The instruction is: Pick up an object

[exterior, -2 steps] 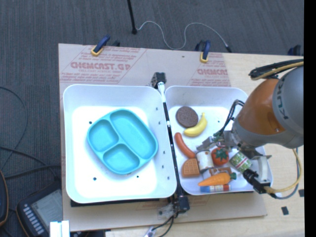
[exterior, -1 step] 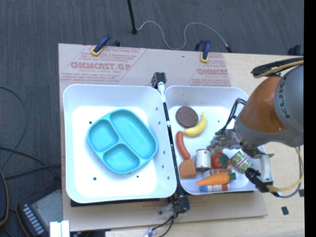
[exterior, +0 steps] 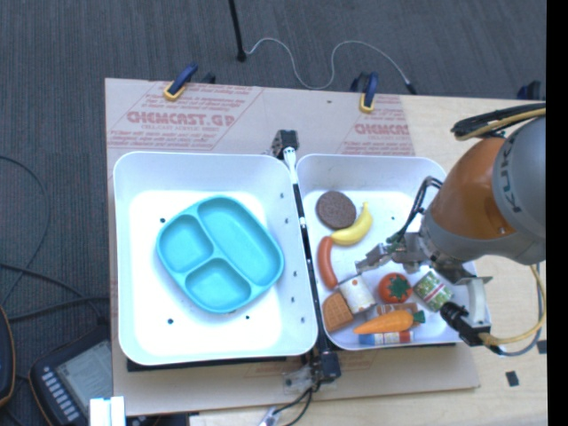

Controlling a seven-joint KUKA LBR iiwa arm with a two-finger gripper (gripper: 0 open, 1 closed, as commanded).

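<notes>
The right bin (exterior: 373, 162) holds several toy foods: a dark round cookie (exterior: 336, 208), a yellow banana (exterior: 353, 227), a red sausage (exterior: 327, 262), a white can (exterior: 358, 293), a red tomato (exterior: 394, 287), an orange carrot (exterior: 387, 323), a brown cracker (exterior: 336, 311) and a green-labelled jar (exterior: 431, 289). My gripper (exterior: 388, 253) hangs over the bin's middle, just above the tomato and to the right of the sausage. Nothing visibly sits in it. The orange wrist band (exterior: 475, 204) is behind it on the right.
The left bin (exterior: 133, 238) holds a blue divided plate (exterior: 219, 252). A ridge (exterior: 302, 238) separates the two bins. Clamps (exterior: 182, 81) and a cable (exterior: 302, 69) lie at the board's far edge. A small striped tube (exterior: 387, 336) lies by the right bin's near wall.
</notes>
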